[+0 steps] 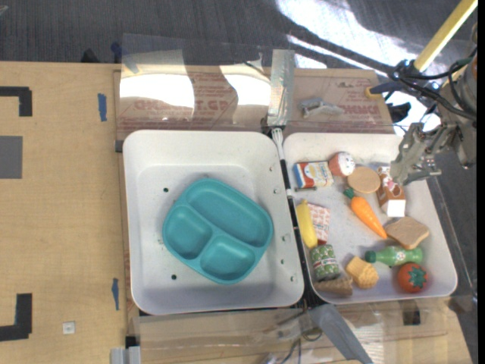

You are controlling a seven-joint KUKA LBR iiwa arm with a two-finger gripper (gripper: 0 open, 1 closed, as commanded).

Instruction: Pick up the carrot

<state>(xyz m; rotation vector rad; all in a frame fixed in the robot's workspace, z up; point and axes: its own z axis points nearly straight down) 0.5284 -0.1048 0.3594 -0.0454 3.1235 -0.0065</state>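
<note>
A tan cardboard sheet (pixel 57 203) covers the bench and serves as the landmark. Black tape marks (pixel 17 101) and blue tape strips (pixel 101 106) sit on it. Beyond its far edge lies dark ribbed flooring (pixel 189 10), with a bright glare patch (pixel 318 14) toward the right. A clear plastic sheet (pixel 197 89) overlaps its far edge, reflecting light.
</note>
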